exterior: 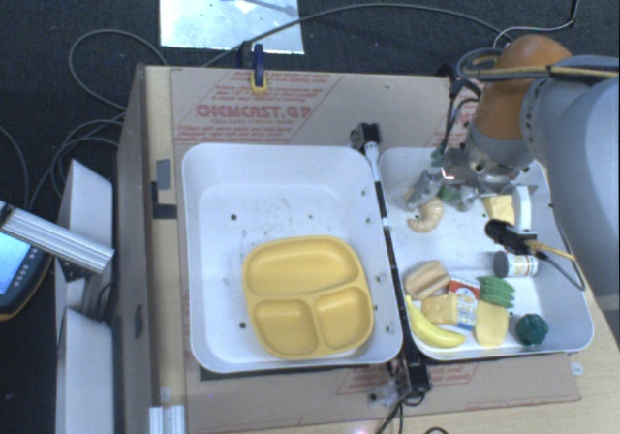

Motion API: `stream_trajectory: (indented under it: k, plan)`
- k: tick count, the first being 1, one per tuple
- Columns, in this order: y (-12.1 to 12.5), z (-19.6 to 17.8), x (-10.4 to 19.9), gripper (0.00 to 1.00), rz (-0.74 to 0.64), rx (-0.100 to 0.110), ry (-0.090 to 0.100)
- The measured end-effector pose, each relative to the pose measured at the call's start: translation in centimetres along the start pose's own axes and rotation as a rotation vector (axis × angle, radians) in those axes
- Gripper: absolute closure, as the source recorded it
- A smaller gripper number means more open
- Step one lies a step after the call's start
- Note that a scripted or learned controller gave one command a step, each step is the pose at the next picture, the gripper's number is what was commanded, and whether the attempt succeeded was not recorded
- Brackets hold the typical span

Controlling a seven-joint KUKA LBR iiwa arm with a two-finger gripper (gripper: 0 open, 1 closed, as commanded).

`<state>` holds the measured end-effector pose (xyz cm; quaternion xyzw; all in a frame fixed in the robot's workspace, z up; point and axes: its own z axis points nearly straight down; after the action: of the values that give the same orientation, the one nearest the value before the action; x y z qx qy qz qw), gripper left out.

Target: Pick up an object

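One pale curved piece lies toward the far left of the right bin, and the tool hangs just beyond it on the far side, so close that contact cannot be judged. Whether the tool is apart or together cannot be told from this angle, and nothing is seen clamped in it. The grey arm with its orange band reaches in from the right, over the bin's far corner. Nearer in the same bin sit a bread roll, a banana along the near left wall, a yellow block, a green piece and a dark green ball. Across the shared wall, the left bin holds a yellow tray with three compartments. Both bins rest on the brown counter.
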<state>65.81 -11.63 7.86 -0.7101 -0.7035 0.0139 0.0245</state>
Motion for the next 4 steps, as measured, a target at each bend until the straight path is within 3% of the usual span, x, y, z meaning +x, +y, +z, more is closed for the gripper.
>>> stream_trajectory:
  k: [1,2,3,4]
  plan:
    - [0.0,0.0,0.6,0.00,0.001,-0.006,-0.014]
    - [-0.3,0.0,2.0,0.00,-0.004,-0.021,-0.016]
    - [0.1,0.0,1.2,0.00,-0.003,-0.010,-0.004]
    - [0.0,0.0,0.6,0.00,-0.005,-0.016,-0.006]
